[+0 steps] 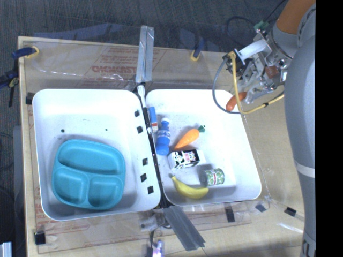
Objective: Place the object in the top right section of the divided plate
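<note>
Bench with two shallow white bins side by side.

Left bin (80,103): holds one blue divided plate (88,173) with three sections, lying flat in the near half of the bin. No item rests in any of its sections.

Right bin (236,143): holds a blue bottle (162,139) close to the wall between the bins; a carrot (187,138) just right of the bottle; a small black-and-white carton (185,158) below the carrot; a green can (214,176) lying on its side; a banana (189,189) along the near edge, just below the carton and left of the can.

Gripper (247,92): above the far right corner of the right bin, at its rim. An orange-red object (232,101), apparently sausage-shaped, shows at the fingertips and seems to be clasped there, though cables and a yellow hose loop clutter that area. It sits high over the right bin's corner, well apart from the plate.
</note>
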You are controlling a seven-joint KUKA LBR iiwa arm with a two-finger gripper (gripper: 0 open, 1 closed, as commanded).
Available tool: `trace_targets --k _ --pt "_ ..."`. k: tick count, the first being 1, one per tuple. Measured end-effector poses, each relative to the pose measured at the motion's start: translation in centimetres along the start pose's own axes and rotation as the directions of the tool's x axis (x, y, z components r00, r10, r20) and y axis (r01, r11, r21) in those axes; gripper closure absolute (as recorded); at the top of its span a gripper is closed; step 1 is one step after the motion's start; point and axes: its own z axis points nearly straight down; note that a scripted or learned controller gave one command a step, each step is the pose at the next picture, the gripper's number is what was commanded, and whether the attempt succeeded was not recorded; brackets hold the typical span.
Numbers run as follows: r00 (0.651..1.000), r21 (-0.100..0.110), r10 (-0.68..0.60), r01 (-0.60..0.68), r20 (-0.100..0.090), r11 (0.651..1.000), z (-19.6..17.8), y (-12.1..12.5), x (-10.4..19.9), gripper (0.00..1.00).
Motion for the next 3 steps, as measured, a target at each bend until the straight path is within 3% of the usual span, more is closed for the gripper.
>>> trace_targets --k 1,2,3 --pt "1.0 0.003 -0.011 0.011 0.003 1.0 -0.9 -0.3 0.2 1.0" --pt "0.932 0.0 -0.363 0.363 0.001 0.932 -1.9 -16.5 1.0 1.0" --pt "1.0 -0.002 0.0 0.0 -0.004 1.0 -0.8 -31.6 1.9 1.0"
